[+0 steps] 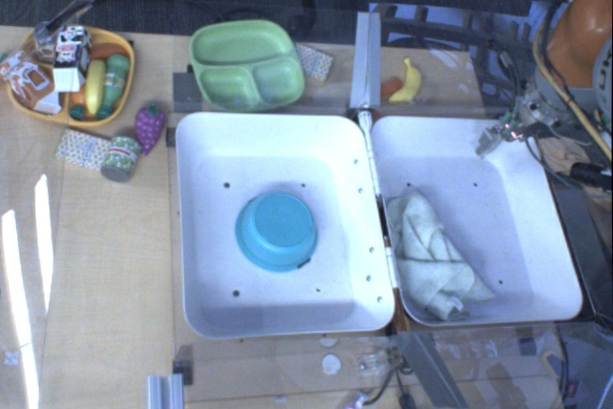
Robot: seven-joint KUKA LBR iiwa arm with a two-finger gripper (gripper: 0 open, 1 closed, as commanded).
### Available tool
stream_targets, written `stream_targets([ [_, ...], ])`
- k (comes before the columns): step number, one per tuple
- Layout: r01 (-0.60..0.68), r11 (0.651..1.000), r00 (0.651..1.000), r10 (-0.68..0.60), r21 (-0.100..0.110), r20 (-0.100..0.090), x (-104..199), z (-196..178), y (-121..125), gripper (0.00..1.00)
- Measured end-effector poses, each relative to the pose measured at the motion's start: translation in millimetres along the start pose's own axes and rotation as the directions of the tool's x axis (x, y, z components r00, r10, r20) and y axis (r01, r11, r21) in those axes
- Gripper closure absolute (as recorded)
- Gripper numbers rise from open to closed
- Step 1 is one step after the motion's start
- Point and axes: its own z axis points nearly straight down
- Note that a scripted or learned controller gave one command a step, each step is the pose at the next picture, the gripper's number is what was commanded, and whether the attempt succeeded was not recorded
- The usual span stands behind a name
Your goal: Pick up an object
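My gripper hangs at the far right corner of the right bin; whether it's open or closed, I cannot tell. Nothing between the tips that I can see. The cloth lies crumpled by the divider, the blue bowl sits in the left bin. I'd go for the cloth: drop straight onto its highest fold.

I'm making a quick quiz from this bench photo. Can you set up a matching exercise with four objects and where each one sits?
Things:
1. blue bowl
2. white cloth
3. green divided plate
4. toy banana

Places:
A. right bin
B. on the bench behind the left bin
C. left bin
D. on the bench behind the right bin

Pairs: 1-C, 2-A, 3-B, 4-D
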Motion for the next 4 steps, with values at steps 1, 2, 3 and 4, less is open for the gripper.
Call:
stream_targets([
  [1, 0.025, 1.0, 1.0, -0.025, -0.005, 0.005, 4, -113, 4, 1.0],
  [2, 0.294, 0.956, 0.956, -0.294, -0.002, 0.002, 0, -16, 1, 1.0],
  [3, 0.161, 0.987, 0.987, -0.161, -0.005, 0.006, 31, -132, -1, 1.0],
  [4, 0.361, 0.932, 0.932, -0.361, -0.005, 0.009, 27, 31, 15, 1.0],
])
